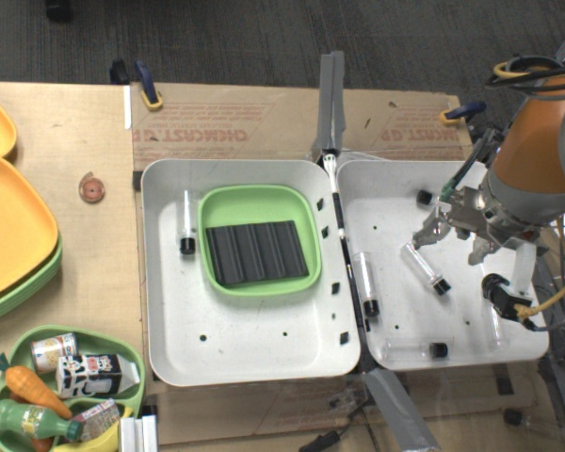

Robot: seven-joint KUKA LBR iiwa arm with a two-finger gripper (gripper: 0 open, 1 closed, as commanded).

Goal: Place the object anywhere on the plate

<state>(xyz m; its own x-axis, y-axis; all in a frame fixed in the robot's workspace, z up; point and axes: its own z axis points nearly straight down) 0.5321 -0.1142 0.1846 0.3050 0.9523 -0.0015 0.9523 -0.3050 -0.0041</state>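
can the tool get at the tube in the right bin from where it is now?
Probably yes: the tool hovers in the right bin just beside the tube, and nothing lies between them.

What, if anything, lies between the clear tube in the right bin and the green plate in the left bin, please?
Going from the clear tube toward the green plate, another tube lies by the right bin's left wall, then come the two bins' adjoining rims. A dark ridged slab covers the plate's middle, leaving its green border bare. The gripper hangs just above the tube.
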